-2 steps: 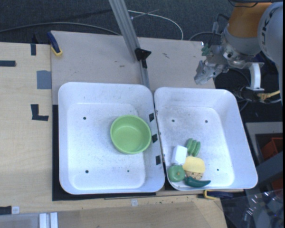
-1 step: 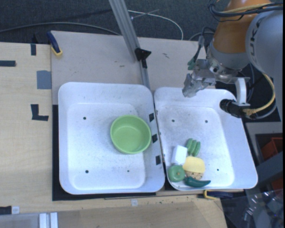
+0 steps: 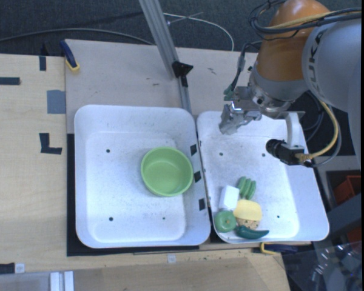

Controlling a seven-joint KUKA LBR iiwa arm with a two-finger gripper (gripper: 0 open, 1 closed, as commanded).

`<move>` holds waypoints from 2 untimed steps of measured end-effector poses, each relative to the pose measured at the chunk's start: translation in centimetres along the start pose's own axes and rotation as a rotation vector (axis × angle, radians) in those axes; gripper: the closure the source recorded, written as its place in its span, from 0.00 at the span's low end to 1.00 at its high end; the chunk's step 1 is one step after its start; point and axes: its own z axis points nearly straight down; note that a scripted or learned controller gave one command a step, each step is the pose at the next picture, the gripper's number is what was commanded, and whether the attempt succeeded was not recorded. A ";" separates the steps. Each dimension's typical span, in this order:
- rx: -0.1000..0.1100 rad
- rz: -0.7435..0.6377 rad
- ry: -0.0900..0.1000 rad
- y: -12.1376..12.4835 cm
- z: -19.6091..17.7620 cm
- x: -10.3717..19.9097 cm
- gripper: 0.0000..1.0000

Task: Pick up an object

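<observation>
Several small toy foods sit bunched in the near corner of the right bin (image 3: 303, 180) — a white block (image 3: 230, 195), a yellow piece (image 3: 249, 210), a green ball (image 3: 225, 222), green pods (image 3: 247, 187). They look light, stiff and smooth; the block's flat sides seem the surest hold. The crowding and the bin wall beside them could hamper a clean grip. The pincer (image 3: 232, 123) hangs over the far end — state I cannot tell. The left bin (image 3: 97, 162) holds a green bowl (image 3: 166, 171).
</observation>
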 end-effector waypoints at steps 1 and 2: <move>0.002 0.001 -0.001 -2.6 1.9 3.8 1.00; 0.001 -0.001 0.000 -6.2 1.7 8.7 1.00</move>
